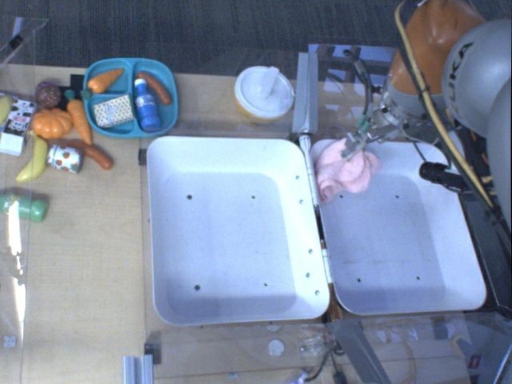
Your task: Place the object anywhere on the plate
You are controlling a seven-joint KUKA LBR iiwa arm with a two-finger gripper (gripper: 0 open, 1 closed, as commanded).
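Observation:
A soft pink object lies crumpled in the far left corner of the right bin, its edge against the bin's left wall. My gripper comes down from the right onto its top. The thin fingers meet at one point in the pink material, pinching a fold of it. The blue divided plate stands on the bench at the far left, beyond the left bin. It holds a toy carrot, a blue bottle, a sausage and a cracker.
The left bin lies between the pink object and the plate. A white and yellow lidded cup stands behind the bins. Toy food is scattered left of the plate: a pumpkin, a banana, a can and a green piece. A metal divider rises behind the bins' seam.

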